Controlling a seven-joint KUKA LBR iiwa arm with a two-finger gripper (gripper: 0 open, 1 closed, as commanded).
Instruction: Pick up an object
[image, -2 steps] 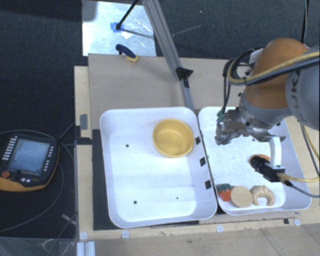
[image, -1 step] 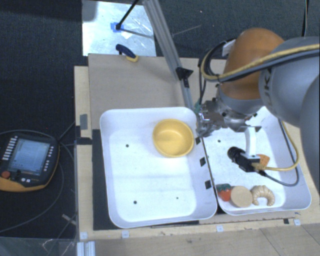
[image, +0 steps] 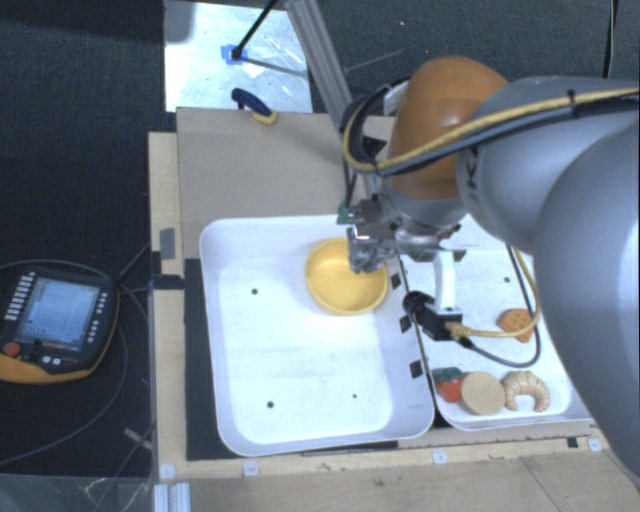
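A yellow bowl (image: 340, 281) sits upright in the left white bin (image: 300, 400), near its back right corner. My gripper (image: 364, 255) hangs right at the bowl's right rim, under the orange band of the wrist. The wrist hides the bowl's upper right edge. Whether the bowl's rim is caught in the gripper is not clear from here.
The right bin (image: 500, 418) holds a croissant (image: 527, 390), a tan round piece (image: 482, 393), a red-and-green item (image: 448, 382) and a small orange item (image: 516, 321). A yellow cable (image: 495, 334) droops over that bin. A teach pendant (image: 52, 320) lies left of the bench.
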